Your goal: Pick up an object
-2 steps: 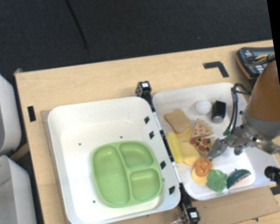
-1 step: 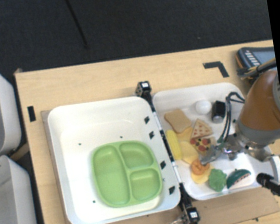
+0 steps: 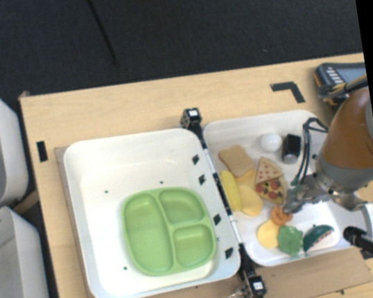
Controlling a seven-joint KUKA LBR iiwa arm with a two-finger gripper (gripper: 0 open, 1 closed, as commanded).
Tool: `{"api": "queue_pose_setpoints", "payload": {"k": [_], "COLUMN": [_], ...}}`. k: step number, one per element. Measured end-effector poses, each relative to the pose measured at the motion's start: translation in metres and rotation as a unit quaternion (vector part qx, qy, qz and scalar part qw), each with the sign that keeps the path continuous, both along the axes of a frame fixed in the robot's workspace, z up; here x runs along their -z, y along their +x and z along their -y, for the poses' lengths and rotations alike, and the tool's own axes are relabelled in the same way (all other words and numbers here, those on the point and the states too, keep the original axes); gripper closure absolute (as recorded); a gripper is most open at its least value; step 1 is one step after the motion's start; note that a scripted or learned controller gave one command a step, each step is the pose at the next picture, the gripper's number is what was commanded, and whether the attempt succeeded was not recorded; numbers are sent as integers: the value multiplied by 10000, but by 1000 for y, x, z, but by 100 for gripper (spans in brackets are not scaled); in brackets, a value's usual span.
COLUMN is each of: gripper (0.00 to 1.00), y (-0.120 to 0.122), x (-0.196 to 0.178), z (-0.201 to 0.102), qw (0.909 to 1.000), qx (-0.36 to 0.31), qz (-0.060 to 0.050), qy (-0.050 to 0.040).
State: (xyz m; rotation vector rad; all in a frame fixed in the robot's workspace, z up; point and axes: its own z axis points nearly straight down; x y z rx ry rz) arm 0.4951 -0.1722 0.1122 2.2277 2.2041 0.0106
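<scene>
The grey arm with its orange band [image 3: 353, 136] leans in from the right over the right-hand shallow white bin [image 3: 239, 129], and its claw [image 3: 294, 201] hangs low among the toy food there. Just under it, touching or nearly so, lies a small round orange piece [image 3: 279, 216]; I cannot tell which. The triangular pizza slice with red dots [image 3: 269, 179] sits just beside the claw. Nearby lie a tan slice of bread [image 3: 236, 161], a yellow corn cob [image 3: 230, 191], a green leafy piece [image 3: 290, 240] and a white ball [image 3: 270, 142]. The left bin [image 3: 91, 167] holds a light green divided plastic tray [image 3: 168, 229].
</scene>
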Motion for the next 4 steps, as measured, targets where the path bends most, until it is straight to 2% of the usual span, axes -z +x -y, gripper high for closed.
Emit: {"api": "queue_pose_setpoints", "payload": {"k": [2,3,4], "gripper": [100,100,100], "y": [7,8,44], "x": [-105,-129,-135], "z": [22,24,-24], "qw": [10000,10000,9999], "qx": [-52,-64,-93], "qz": [-26,-40,-44], "qy": [-13,-5,7]}}
